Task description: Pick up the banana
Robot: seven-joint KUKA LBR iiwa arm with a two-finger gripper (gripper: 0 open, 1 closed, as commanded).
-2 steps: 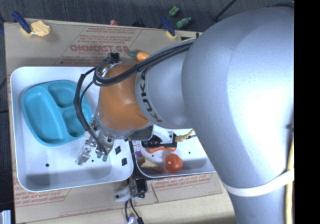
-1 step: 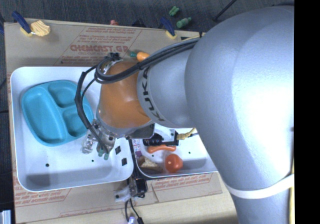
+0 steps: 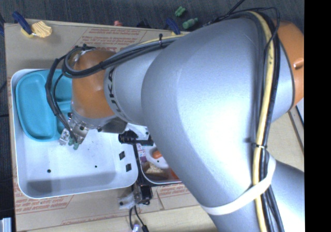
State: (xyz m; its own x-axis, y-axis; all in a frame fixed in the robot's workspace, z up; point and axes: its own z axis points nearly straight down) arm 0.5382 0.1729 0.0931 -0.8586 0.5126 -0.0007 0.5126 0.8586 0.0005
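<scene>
Crowding the white bin [image 3: 31, 187]: blue dish [image 3: 33, 104] (beside the pincer [image 3: 70, 139]).

Bulky grey arm [image 3: 207, 112] w/ orange band [image 3: 93, 88], black & yellow cables [image 3: 266, 96], white strap [image 3: 243, 197].

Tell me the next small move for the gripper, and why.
Probably lift the arm back a little. The gripper sits low in the left bin beside the blue tray, with nothing seen between its fingers and no banana beneath it, while the arm covers most of the right bin.
</scene>
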